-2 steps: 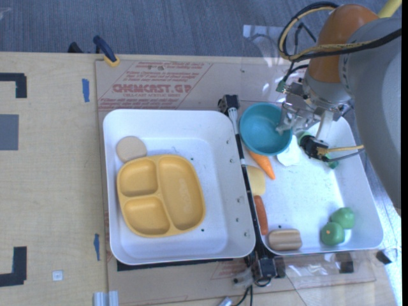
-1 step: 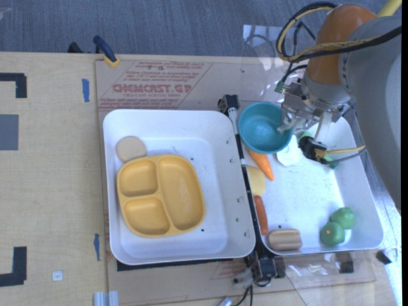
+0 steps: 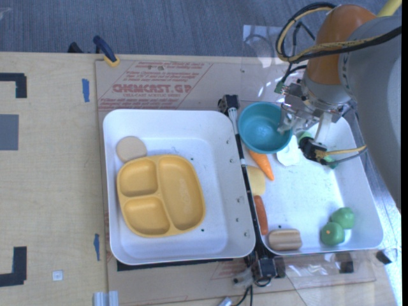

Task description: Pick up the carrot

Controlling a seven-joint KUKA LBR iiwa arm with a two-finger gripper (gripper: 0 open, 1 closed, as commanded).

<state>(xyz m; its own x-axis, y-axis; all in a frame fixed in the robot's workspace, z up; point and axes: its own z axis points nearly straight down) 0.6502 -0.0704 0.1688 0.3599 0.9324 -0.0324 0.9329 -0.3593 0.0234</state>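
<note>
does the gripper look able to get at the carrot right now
Probably yes, though it is tight. The carrot lies uncovered in the right bin, its upper end tucked under the rim of the blue bowl. The gripper hovers beside that bowl, so the bowl may crowd a descent.

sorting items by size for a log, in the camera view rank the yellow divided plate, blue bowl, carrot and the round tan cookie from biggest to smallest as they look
1. yellow divided plate
2. blue bowl
3. and 4. carrot and round tan cookie: too alike to rank, and the bowl covers part of the carrot.
</note>
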